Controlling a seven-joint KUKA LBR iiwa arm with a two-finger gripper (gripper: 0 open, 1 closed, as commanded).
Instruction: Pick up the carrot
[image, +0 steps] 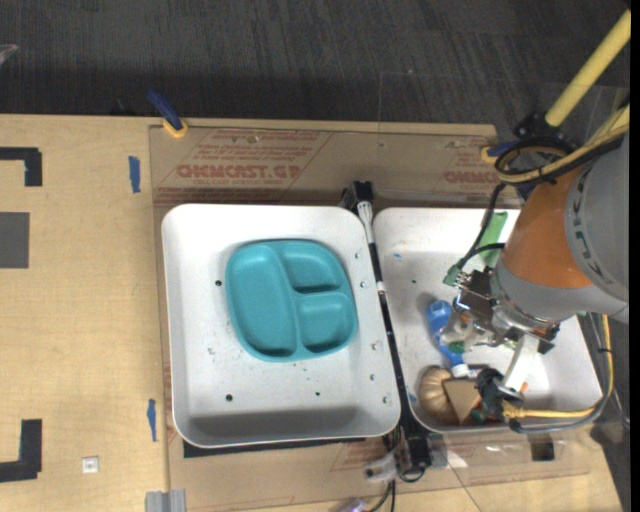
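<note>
My gripper (468, 335) is low in the right bin (420, 240), reaching in from the right under the grey and orange wrist. It hangs over a small pile of things at the bin's near side. Right beside it on the left lies a blue thing (437, 316), with a small green piece (452, 352) below. I cannot pick out the carrot for certain; the wrist hides much of this bin's right half.
A brown rounded thing (434, 388) and a tan piece (462, 400) lie at the right bin's front edge. The left bin (195, 380) holds a teal divided plate (290, 298). A divider rail (378, 300) runs between the bins.
</note>
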